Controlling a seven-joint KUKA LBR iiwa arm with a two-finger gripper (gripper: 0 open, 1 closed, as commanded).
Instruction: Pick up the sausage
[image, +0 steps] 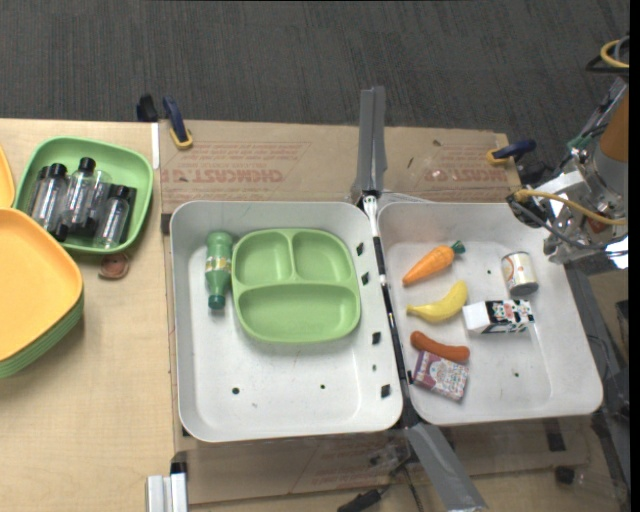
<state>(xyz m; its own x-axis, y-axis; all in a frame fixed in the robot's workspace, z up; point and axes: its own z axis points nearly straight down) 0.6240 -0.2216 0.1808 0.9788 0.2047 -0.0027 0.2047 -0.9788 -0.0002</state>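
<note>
**Sausage Position and Arm Status**

The sausage (440, 346) lies in the right bin (560, 390), lower left area. Its long axis runs nearly horizontal, tilting slightly down toward the frame's right. It sits just above a small purple packet (441, 376) and below a banana (440, 303). A carrot (431, 263), a milk carton (498, 315) and a can (517, 272) lie nearby. The gripper (572, 228) sits at the bin's upper right edge; its state cannot be determined.

A robotics lab is indicated by cardboard sheeting (330, 165) clamped at twelve o'clock, paired white bins (195, 400), and toy food (433, 262).
</note>
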